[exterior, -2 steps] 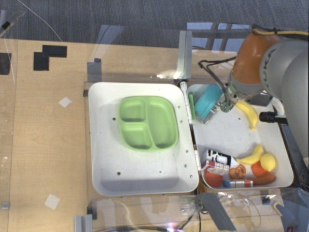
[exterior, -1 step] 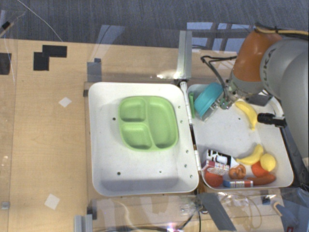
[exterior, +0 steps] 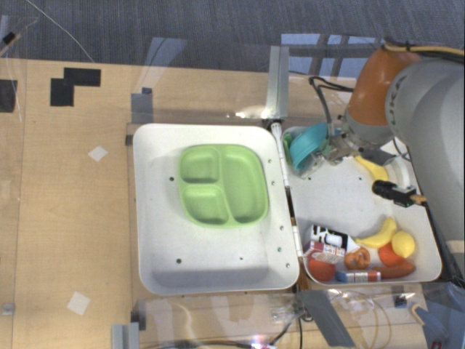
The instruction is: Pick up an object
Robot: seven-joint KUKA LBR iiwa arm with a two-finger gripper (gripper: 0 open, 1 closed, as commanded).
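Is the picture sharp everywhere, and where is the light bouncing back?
Camera view: the green tray is fairly sharp; the big grey arm close to the lens looks soft; bright glare sits by the metal post behind the bins; the left bin shows soft shadow along its near wall.

A robotics lab. A pale wooden bench (exterior: pixel 65 217) stands on grey carpet (exterior: pixel 182 13), with two white bins (exterior: pixel 156 260) fixed in metal brackets (exterior: pixel 279 78), clear plastic guard panels, black tape markers (exterior: pixel 73 84) and loose cables (exterior: pixel 320 93).
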